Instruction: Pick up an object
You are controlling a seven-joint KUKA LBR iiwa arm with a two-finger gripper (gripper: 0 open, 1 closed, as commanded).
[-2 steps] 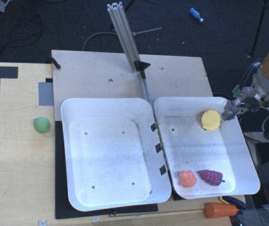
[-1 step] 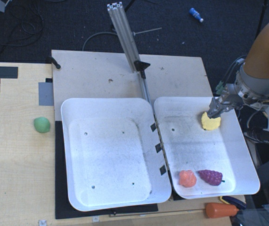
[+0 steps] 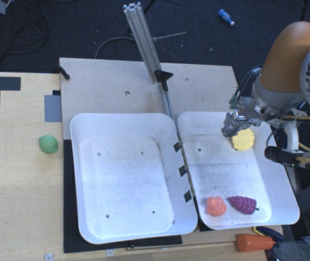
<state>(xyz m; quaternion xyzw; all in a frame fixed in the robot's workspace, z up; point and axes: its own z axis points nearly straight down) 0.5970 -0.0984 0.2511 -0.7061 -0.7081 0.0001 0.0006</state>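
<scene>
I logged the bench as a pale board point(image 3: 111, 86) over a black mat, with a light wood table point(image 3: 13, 189) alongside on the left carrying dark rectangular patches. The floor beyond was dark carpet with loose cables point(image 3: 30, 20) and a small blue object point(image 3: 226, 18) lying on it. A ribbed aluminium post point(image 3: 146, 42) slanted up from between the bins. A green ball point(image 3: 49, 144) sat on the wood table, well apart from the bins. An orange item point(image 3: 255, 242) lay just below the right bin's near edge. I could read no complete writing; only part of a letter showed on the arm's grey housing.

The left bin point(image 3: 84, 129) had a speckled white floor. The right bin point(image 3: 285, 211) held three things: a yellow lumpy object point(image 3: 244, 141) near its far right side, and a pink-orange fruit point(image 3: 216, 206) just beside a purple grape bunch point(image 3: 243, 204) near the front edge.

The gripper point(image 3: 235, 125) hung low over the right bin, touching or just above the yellow object's upper left edge. I could not tell how it was set.
</scene>
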